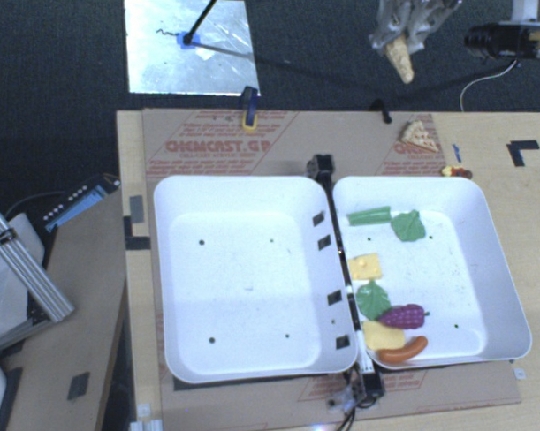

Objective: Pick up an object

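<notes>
Overhead slanted view of the counter [214,137] carrying two shallow white bins side by side. The pincer [404,48] hangs high at about 1 o'clock in the view, beyond the far edge of the counter, clamped on a pale tan, wedge-like object [402,59] whose lower end protrudes below the fingers.

The left bin [177,200] sits at 9 o'clock of the black divider clips. The right bin [494,246] holds the remaining items, clustered toward its left wall: a green bean-like piece [368,216] at 12 o'clock of the group, touching or just beside a green leaf [409,225] at its 3 o'clock; a yellow cheese block [365,267] near the middle; a second green leaf [373,298] at 6 o'clock of the cheese; a purple grape cluster [403,317] just beside that leaf; a yellow piece [381,334] and an orange-red sausage [404,350] at the near corner, touching each other.

On the counter, at 12 o'clock of the right bin, lies a pizza slice [418,135], well apart from the bin contents. A yellow-and-blue clamp [249,109] stands at 12 o'clock of the left bin.
</notes>
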Motion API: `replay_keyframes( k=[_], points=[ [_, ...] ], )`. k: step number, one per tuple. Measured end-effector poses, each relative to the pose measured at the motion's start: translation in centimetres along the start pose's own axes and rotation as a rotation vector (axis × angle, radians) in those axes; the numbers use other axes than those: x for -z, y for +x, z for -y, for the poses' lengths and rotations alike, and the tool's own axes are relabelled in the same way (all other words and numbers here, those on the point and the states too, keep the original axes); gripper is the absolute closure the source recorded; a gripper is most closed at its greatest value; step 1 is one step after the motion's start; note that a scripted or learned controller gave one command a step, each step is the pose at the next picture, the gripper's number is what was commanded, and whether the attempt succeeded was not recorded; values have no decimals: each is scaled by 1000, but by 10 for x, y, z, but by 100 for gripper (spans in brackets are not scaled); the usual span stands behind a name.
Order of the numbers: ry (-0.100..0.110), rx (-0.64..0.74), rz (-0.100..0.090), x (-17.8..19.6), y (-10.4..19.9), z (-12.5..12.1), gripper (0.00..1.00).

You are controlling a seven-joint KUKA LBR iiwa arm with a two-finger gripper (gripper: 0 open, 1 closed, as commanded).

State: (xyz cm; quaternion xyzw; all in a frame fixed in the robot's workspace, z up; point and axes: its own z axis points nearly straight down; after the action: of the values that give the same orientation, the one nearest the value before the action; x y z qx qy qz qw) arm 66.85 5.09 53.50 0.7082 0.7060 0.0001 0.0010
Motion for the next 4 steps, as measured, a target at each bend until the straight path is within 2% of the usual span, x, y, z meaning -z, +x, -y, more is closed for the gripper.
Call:
replay_keyframes(
  k=[2, 4],
  points=[
    [0, 7, -1, 0, 10, 0, 100],
    [0, 4, -1, 0, 3, 0, 100]
  ],
)
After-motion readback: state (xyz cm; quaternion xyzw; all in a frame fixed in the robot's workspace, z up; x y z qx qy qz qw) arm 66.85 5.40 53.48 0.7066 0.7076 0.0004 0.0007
